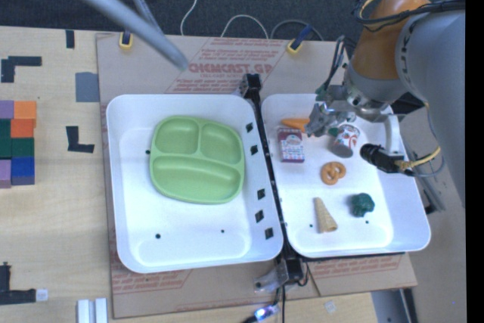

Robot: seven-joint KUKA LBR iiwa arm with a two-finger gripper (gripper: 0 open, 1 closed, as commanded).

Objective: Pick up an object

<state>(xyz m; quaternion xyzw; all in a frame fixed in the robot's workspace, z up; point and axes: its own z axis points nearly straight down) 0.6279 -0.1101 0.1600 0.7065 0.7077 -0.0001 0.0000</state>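
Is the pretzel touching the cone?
Apart. The camera view shows bare white bin floor between the pretzel and the cone, which lies below it.

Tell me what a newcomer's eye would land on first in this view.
The green divided plate stands out first, lying alone in the left bin. Next comes the grey arm with its orange band, reaching in from the right so the end effector hangs over the far end of the right bin. Below it lie small toys: a pretzel, a cone and a broccoli piece.
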